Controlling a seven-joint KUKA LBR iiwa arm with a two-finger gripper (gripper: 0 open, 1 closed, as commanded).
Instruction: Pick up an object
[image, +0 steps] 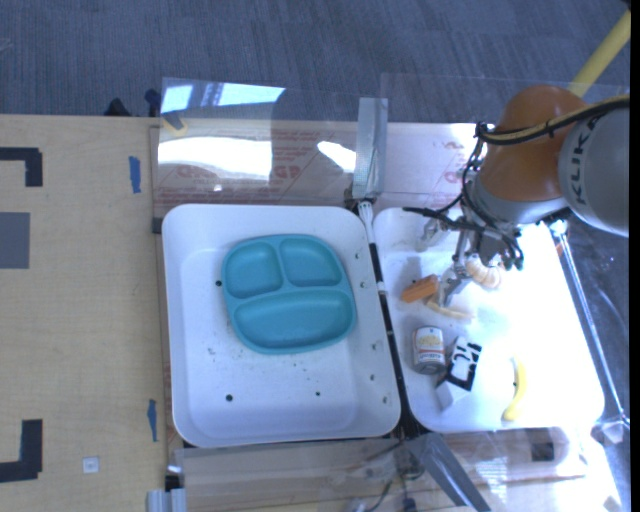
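Note:
The right bin (560, 380) holds several small objects. An orange piece (419, 290) lies near the bin's left side, with a pale flat piece (452, 312) just below it. A small can (429, 349) stands further down, next to a black and white block (460, 366). A yellow banana (516, 389) lies toward the lower right. My gripper (458, 285) hangs over the right bin's upper middle, its tips just right of the orange piece. A small beige object (487, 274) sits right beside the fingers.
The left bin (200, 390) holds a teal divided plate (289, 292). A metal divider (369, 160) stands between the bins at the back. The grey arm with its orange band (530, 140) covers the right bin's upper right corner.

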